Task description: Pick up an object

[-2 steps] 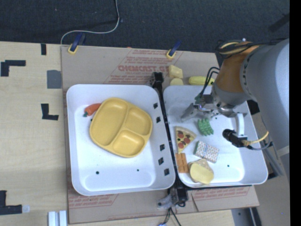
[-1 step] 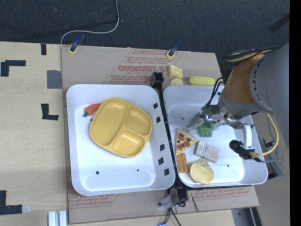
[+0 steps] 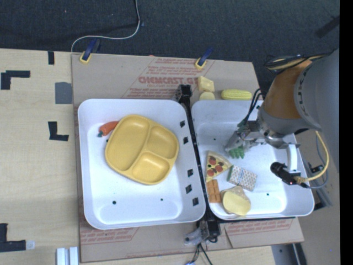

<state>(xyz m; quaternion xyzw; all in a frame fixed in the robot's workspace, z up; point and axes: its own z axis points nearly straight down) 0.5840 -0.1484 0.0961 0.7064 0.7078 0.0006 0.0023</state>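
A: Start at your gripper (image 3: pixel 238 146). Where does it sit?

B: You have it low in the right bin (image 3: pixel 298 206), in the upper middle part, with the grey arm (image 3: pixel 309 101) and its orange band (image 3: pixel 278 95) reaching in from the right. Whether it is wide, narrow or gripping, you cannot tell.

A: What is closest to it?

B: A small green object (image 3: pixel 237 152) lies right at its tip; contact is unclear. Just below and to the left you see a pizza slice toy (image 3: pixel 216 165), and beside that a speckled grey block (image 3: pixel 242 177).

A: And further down?

B: A pale yellow rounded item (image 3: pixel 236 201) rests near the bin's lower edge, with an orange stick (image 3: pixel 213 190) along the left wall.

A: The other bin?

B: Your left bin (image 3: pixel 94 203) holds a yellow divided tray (image 3: pixel 142 148), tilted, with an orange carrot piece (image 3: pixel 108 127) poking out at its upper left.

A: Anything outside?

B: On the cardboard (image 3: pixel 110 76) above the right bin lie a corn cob (image 3: pixel 235 95) and a pale yellow cube (image 3: pixel 206 84).
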